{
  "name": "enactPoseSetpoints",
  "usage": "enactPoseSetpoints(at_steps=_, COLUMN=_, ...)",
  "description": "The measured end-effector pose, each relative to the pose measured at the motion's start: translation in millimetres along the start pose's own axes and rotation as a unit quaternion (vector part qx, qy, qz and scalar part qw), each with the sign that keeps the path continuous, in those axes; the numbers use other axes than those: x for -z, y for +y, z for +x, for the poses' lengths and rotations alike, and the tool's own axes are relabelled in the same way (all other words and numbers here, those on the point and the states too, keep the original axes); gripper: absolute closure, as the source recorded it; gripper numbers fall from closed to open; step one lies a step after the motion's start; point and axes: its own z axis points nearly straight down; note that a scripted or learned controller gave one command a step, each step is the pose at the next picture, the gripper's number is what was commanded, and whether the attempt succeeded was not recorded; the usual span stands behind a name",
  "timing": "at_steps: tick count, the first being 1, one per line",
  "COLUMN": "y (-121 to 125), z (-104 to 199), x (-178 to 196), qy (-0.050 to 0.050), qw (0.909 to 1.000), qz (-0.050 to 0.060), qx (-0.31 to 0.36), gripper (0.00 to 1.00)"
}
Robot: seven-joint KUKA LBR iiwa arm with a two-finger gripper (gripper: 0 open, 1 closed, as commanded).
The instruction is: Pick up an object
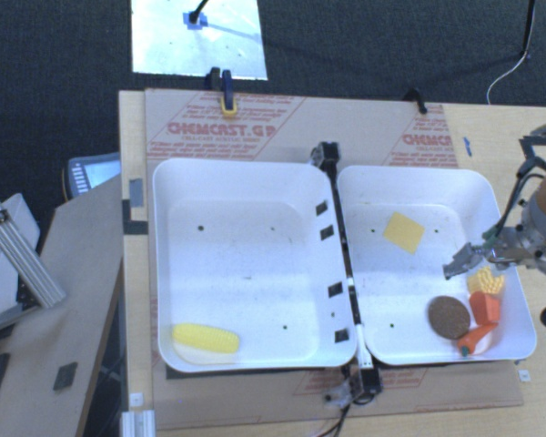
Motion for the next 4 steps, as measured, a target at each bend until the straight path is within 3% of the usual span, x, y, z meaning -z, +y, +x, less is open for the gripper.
enactPoseSetpoints(at_steps=1, y=45.9, z=-29.2, x=19.0, qy=-0.002, qw=1.0, qz=-0.003, qx=0.001, gripper=0.0)
enactPoseSetpoints(at_steps=2, y=153.7, z=7.9, x=22.7, qy=-0.001, qw=1.0, qz=-0.005, qx=0.004, gripper=0.0)
enactPoseSetpoints(at_steps=3, y=142.1, z=67.0, x=-98.9, qy=0.0, qw=1.0, qz=-0.003, qx=0.0, gripper=0.0)
enactPoseSetpoints(at_steps=4, y=105.7, z=128.6, x=-4.2, qy=0.001, qw=1.0, qz=-0.004, qx=0.004, gripper=0.0)
